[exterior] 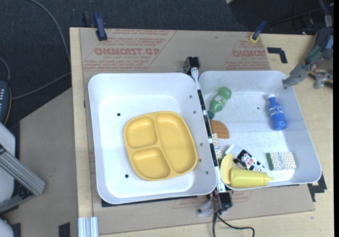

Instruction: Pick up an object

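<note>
Found the right bin on the desk, with the left bin touching its left wall. Saw a yellow sectioned tray lying flat in that left neighbour.

Counted several things inside the right bin. Spotted a green bottle tilted against its left wall toward the far side, and a brown flat piece just nearer along the same wall. Saw a blue bottle lying toward its far right part, well apart from the rest. Noted a yellow squeeze bottle on its side at the near edge, touching a curved yellow piece, with a black-and-white toy just behind and a patterned block near the near right corner.

Found the arm just outside the far right corner of the right bin. Could not tell whether the jaws were spread or pressed together.
</note>
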